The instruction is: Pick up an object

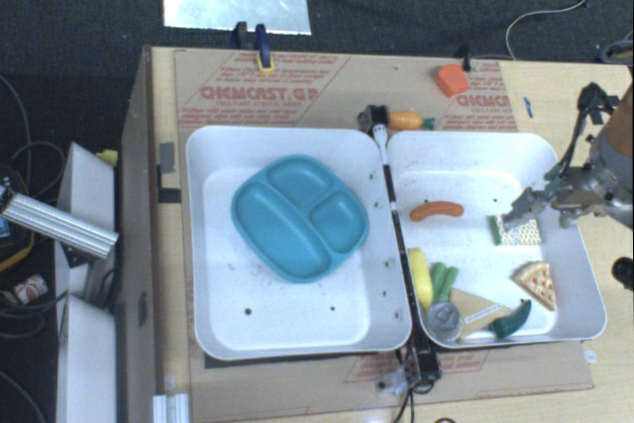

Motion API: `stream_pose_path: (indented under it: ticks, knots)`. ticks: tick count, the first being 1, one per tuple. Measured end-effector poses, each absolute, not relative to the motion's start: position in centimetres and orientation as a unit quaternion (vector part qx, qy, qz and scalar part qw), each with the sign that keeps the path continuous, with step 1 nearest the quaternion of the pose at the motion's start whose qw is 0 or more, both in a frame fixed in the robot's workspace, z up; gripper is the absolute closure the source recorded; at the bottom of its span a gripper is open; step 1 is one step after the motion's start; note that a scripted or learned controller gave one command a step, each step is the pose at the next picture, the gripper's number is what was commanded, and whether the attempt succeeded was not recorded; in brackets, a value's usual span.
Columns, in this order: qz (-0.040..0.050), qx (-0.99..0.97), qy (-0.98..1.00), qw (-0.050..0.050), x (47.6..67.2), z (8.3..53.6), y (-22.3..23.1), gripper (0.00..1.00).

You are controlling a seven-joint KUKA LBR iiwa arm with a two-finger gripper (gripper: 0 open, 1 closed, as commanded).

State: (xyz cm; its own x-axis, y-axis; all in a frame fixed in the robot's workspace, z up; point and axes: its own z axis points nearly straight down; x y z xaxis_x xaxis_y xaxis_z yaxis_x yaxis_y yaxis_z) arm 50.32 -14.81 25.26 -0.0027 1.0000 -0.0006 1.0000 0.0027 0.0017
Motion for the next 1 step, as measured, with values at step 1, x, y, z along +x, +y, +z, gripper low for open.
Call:
stream_pose_path:
  ticks: [1]
  knots:
    - [0.0002,0.706,0.709,0.001,58.56,21.16,-18.21,0.0]
